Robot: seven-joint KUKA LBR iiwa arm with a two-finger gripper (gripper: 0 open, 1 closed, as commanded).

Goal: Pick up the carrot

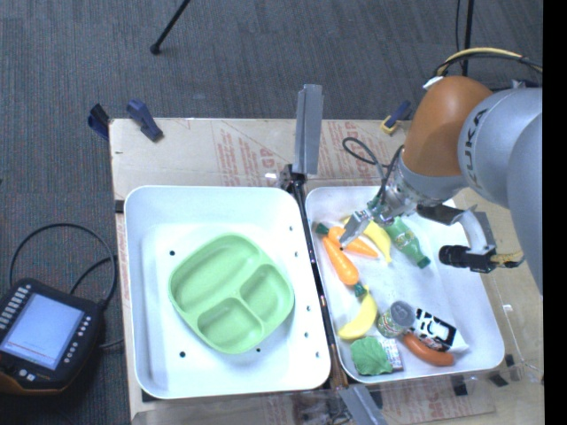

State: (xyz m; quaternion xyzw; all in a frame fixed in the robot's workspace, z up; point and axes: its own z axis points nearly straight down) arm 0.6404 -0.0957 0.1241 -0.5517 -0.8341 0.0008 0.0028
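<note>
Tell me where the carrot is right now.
The carrot lies in the right bin, near its left wall, just below the gripper and above the banana.

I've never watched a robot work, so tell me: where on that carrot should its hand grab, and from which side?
Probably mid-body on the carrot, coming straight down from above. It lies flat and slim along the right bin's left side, so fingers could close across its narrow width.

Dark grey carpet (266, 51) around plywood bench (221, 149)
</note>
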